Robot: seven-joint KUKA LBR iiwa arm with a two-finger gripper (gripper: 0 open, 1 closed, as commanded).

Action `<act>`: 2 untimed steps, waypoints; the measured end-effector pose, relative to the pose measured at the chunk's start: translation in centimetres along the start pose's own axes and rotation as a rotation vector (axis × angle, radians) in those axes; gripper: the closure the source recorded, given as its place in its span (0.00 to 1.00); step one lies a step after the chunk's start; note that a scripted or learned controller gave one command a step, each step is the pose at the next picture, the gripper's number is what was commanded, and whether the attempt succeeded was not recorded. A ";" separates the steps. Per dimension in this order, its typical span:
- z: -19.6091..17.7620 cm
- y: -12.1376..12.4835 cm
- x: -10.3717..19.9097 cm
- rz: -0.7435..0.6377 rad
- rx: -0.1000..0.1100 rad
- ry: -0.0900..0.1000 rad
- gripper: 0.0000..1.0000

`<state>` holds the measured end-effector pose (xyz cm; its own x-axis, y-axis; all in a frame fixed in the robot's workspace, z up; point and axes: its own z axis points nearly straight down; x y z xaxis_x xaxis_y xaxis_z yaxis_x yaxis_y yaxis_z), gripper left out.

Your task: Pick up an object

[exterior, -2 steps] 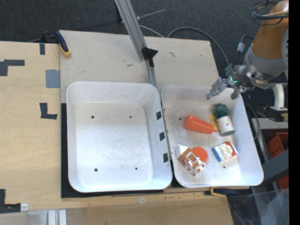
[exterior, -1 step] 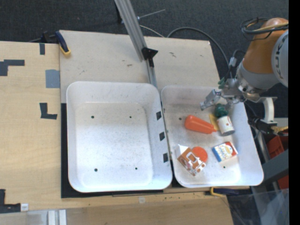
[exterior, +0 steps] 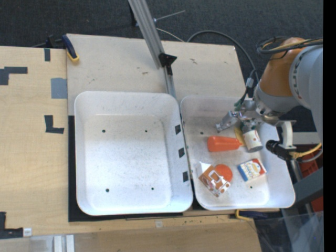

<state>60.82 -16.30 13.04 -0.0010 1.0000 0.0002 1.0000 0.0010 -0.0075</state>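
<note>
The right bin [exterior: 278,190] holds several objects. An orange wedge [exterior: 223,143] lies near its middle. A small white-and-yellow bottle [exterior: 252,139] lies just right of the wedge. Toward the front sit an orange-and-white packet with a round orange end [exterior: 216,178] and a small blue-and-white carton [exterior: 251,170]. My gripper [exterior: 230,121] hangs over the back part of the right bin, just above the wedge and left of the bottle. I see no object held in it.
The left bin [exterior: 84,156] stands beside the right one. A slanted aluminium post [exterior: 149,30] rises behind the seam between the bins. A black cable [exterior: 220,35] loops over the bench behind the right bin. A yellow-and-blue clamp [exterior: 71,49] lies at the back left.
</note>
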 end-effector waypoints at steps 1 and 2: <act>4.4 0.0 0.1 -0.001 -0.005 0.000 0.00; 3.2 0.0 0.2 -0.002 -0.005 0.001 1.00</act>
<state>60.81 -16.11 9.81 -0.0029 1.0000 0.0008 1.0000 0.0029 -0.0025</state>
